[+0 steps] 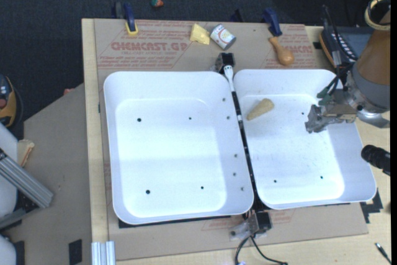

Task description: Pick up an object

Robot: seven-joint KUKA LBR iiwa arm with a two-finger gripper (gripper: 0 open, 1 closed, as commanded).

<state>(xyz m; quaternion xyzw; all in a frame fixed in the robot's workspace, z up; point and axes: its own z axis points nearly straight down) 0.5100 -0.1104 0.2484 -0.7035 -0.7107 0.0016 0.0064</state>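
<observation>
While the bench [93, 133] carries two shallow white bins side by side, the pick looks barely begun. The left bin [124, 96] spreads wide on the nine o'clock side, and the right bin [347, 164] sits at three o'clock, the two touching along a dark seam. The arm [375, 65] comes in from three o'clock, its tan-orange band showing above the wrist over the right bin's far edge. Below it the gripper [315, 122] hangs over the right bin's upper right part; it is too small and dark to read, so whether the jaws are spread or pressed together cannot be told, and nothing is visibly between them. The task's thing, a small tan wedge-shaped object [260, 108], lies on the right bin's floor toward eleven o'clock of that bin, near the seam and well apart from the gripper, which is at its three o'clock. By my reading, everything is left: travel toward nine o'clock, descent, closing and lifting. Beyond the bins at twelve o'clock lie a yellow piece [199, 35] and a small can [223, 36].
</observation>
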